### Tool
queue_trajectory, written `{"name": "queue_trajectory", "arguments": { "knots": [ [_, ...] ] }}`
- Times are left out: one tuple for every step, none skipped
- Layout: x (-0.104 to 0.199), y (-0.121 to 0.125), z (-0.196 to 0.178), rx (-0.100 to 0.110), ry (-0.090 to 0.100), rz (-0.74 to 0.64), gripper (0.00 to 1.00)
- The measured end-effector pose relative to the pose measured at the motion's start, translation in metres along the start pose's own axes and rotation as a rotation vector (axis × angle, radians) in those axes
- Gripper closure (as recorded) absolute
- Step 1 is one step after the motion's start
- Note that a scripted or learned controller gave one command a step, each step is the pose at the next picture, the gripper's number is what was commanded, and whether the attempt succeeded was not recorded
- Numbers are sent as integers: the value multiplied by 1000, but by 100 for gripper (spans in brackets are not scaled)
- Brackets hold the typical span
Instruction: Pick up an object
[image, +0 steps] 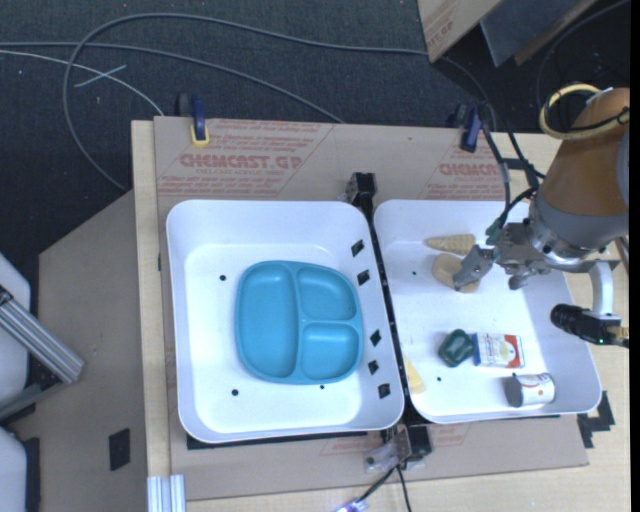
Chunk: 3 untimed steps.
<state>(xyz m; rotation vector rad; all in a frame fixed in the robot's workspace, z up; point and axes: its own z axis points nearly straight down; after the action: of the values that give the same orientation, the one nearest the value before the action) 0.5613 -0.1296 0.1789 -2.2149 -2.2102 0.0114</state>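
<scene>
From above, the worktop (250, 160) reads "CHEMCAST GP" in red, printed twice along its far edge. The left bin (200, 300) carries a blue divided plate (297, 322). In the right bin (570, 380) lie a tan cone (449, 243), a tan lump (446, 267), a green object (457, 348), a red-and-white packet (498, 350) with print too small to read, and a small can (529, 390). The claw (492, 272) hangs open over the bin's far part, one finger just beside the lump, nothing between its fingers.

gripper (493, 274) over right bin (420, 395), open-fingered
</scene>
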Motion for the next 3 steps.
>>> {"name": "queue_trajectory", "arguments": {
  "knots": [
    [0,3,-6,-13,-2,-3,0],
    [3,7,37,-7,-1,-3,0],
    [4,6,90,-6,-1,-2,0]
  ]
}}
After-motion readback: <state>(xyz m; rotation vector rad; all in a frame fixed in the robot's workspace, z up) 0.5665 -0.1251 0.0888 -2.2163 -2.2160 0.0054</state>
